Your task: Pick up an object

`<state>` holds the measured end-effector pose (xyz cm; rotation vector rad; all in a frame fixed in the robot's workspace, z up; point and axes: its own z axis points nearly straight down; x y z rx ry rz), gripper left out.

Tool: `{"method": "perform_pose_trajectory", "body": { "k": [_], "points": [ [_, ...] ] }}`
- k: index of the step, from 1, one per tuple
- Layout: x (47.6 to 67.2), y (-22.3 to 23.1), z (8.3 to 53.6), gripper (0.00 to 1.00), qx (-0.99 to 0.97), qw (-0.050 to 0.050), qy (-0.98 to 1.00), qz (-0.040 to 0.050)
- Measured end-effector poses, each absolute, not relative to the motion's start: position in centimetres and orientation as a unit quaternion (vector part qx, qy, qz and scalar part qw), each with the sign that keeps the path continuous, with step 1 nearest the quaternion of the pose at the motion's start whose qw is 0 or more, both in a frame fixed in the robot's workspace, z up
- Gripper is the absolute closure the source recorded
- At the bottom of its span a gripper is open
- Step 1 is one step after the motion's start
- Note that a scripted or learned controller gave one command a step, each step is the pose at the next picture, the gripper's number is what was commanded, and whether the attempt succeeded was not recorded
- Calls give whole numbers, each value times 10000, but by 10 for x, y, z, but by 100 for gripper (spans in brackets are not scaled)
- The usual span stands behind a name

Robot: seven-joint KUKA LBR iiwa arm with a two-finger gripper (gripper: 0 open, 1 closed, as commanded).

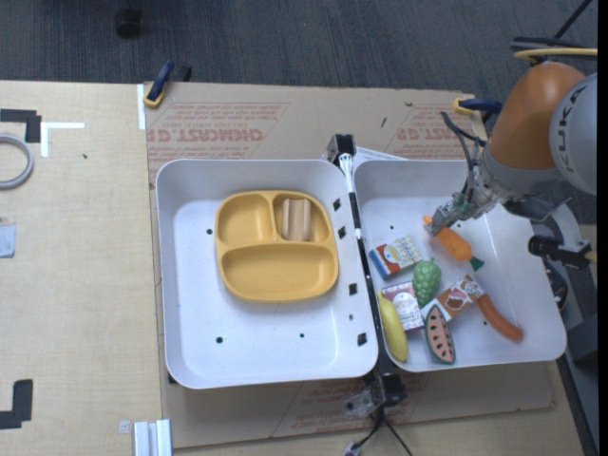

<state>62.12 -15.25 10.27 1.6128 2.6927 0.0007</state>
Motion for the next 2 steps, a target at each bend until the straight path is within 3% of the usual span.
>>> {"method": "perform_pose_trajectory", "body": {
  "k": [1,2],
  "points": [
    [603,-129,93,100,3666,11,9304,2],
    [577,-58,193,100,3512,15,9363,3]
  ]
}}
